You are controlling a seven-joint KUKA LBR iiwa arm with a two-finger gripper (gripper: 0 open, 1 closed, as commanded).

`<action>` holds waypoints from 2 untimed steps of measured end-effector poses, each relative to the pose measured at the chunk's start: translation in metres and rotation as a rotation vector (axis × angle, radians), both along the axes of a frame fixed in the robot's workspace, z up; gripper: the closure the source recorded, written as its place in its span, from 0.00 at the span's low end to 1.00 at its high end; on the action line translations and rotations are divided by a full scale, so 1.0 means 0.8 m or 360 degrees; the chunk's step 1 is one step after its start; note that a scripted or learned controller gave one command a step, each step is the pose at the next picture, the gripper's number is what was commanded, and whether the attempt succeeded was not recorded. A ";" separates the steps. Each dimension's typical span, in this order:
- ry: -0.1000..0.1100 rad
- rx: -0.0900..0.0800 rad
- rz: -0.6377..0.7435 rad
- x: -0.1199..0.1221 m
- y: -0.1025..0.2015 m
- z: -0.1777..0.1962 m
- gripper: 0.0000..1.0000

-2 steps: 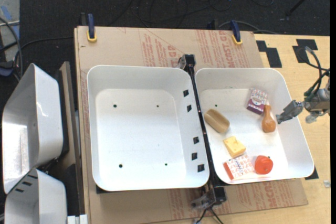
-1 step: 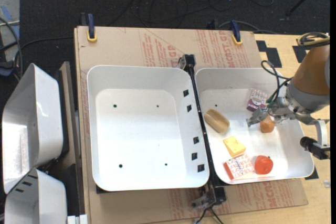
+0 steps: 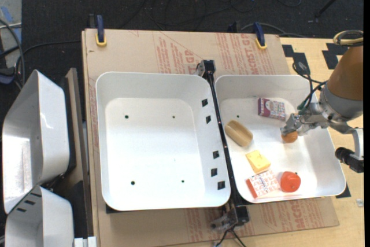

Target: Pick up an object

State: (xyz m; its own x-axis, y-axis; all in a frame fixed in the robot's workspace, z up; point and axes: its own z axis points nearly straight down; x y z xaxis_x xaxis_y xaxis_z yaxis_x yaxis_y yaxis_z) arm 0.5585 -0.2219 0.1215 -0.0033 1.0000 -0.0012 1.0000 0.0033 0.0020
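The right bin (image 3: 329,166) holds several objects. A maroon packet (image 3: 272,107) lies at the back and a tan bread roll (image 3: 239,132) near the divider. Toward the front are a yellow block (image 3: 258,160), a red-and-white box (image 3: 263,184) and a red tomato-like ball (image 3: 291,181). A small orange object (image 3: 289,136) sits by the bin's right side. My gripper (image 3: 295,124) reaches in from the right, low over the bin, its tip right against the top of the orange object. Whether it grips that object is unclear.
The left bin (image 3: 104,124) stands beside the right one, a black divider strip (image 3: 217,136) between them. Two clamps (image 3: 100,32) (image 3: 259,36) hold the board's back edge. White containers (image 3: 34,136) stand off the bench to the left. Cables lie on the dark floor behind.
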 end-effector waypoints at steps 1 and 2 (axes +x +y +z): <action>-0.0004 0.0010 0.0018 -0.065 0.178 0.093 1.00; -0.0004 -0.0005 0.0002 -0.101 0.265 0.089 1.00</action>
State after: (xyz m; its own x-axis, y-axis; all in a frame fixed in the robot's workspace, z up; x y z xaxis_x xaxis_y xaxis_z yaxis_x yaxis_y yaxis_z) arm 0.4774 -0.0095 0.1930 -0.0046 1.0000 -0.0042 1.0000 0.0046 0.0043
